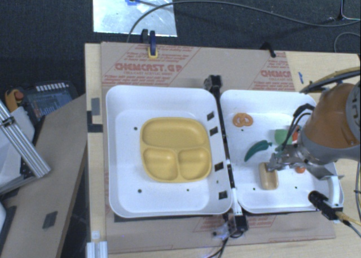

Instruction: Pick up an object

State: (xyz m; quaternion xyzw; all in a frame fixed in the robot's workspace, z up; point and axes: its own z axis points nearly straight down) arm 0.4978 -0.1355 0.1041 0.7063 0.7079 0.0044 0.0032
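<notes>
**Claw low in the right bin**

Claw (276, 164) sits down in the right bin (248, 197), its tip just above a tan block (268, 177); from where I stand I cannot tell how it is set. Just left lies a green pepper (257, 149), a pretzel (242, 119) farther up. On the same surface, the left bin (121, 138) holds a yellow divided tray (172, 148).

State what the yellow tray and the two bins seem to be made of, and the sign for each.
Tray: likely moulded plastic, matte yellow; rounded, seamless compartments suggest it.
Left bin and right bin: probably thin formed plastic, smooth white with a slight sheen and rounded corners.
</notes>
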